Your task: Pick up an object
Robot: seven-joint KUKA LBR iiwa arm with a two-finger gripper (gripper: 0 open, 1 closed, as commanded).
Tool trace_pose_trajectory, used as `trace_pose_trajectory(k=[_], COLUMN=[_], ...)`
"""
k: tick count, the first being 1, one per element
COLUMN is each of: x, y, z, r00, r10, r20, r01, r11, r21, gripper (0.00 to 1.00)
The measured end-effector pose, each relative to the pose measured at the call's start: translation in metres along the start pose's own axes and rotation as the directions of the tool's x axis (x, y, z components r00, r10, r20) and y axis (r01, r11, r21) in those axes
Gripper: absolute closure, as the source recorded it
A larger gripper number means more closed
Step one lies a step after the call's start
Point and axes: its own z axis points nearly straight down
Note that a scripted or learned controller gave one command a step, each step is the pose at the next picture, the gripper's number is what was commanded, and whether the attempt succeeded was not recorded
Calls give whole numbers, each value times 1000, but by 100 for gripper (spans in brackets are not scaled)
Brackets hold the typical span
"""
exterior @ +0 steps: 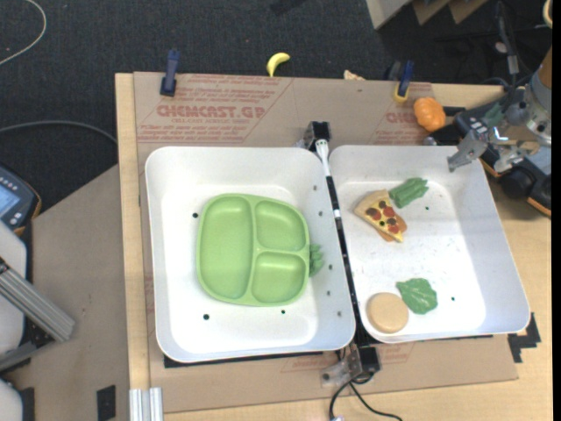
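Observation:
The right bin (491, 261) holds a pizza slice (382, 216), a green leafy piece (408, 190) just beyond it, a second green leafy piece (417, 295) near the front, and a round tan bun (387, 312) touching that piece. My gripper (467, 140) hovers over the bin's far right corner, apart from all of these. Its fingers are spread, with nothing between them.
The left bin (175, 191) holds a green divided plate (254, 249), with a small green scrap (316, 257) at its right edge. An orange toy (429, 113) and a small banana (277, 61) lie on the board behind the bins. Blue clamps (169, 73) grip the far edge.

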Motion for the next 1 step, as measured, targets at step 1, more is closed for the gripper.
trace_pose_trajectory(k=[1], x=[53], y=[-94], z=[-80], r00=[1000], r10=[-2], r20=[-4], r01=[2], r11=[1000], r21=[4], gripper=[0])
